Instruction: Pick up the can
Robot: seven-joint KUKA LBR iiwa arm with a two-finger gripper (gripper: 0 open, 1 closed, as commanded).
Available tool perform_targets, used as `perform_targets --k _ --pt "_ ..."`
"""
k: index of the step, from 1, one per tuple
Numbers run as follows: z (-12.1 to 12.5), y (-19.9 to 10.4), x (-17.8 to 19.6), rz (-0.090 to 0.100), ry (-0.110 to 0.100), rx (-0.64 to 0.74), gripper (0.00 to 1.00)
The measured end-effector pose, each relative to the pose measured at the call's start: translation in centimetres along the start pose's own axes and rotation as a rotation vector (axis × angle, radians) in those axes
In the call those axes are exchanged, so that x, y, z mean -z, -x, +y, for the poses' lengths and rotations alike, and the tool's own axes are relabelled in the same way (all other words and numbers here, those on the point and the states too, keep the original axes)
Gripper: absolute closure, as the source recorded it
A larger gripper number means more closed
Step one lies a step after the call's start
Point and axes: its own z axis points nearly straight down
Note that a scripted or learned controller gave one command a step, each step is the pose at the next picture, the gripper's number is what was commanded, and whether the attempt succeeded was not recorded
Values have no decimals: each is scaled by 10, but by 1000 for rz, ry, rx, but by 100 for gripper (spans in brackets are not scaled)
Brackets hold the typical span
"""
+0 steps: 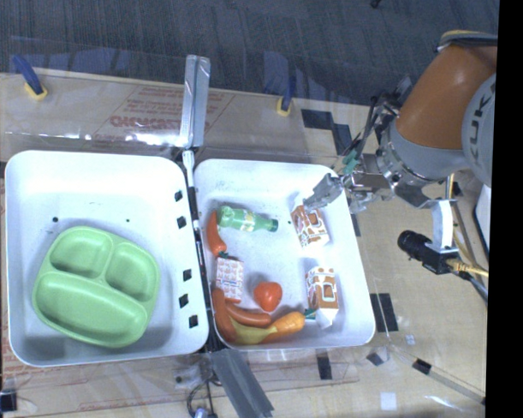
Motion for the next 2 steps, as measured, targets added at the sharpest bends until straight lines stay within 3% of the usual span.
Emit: perform_targets --k 1,2 --pt "26 -14 12 -1 4 -105 0" --pt "9 16 77 0 3 -57 0"
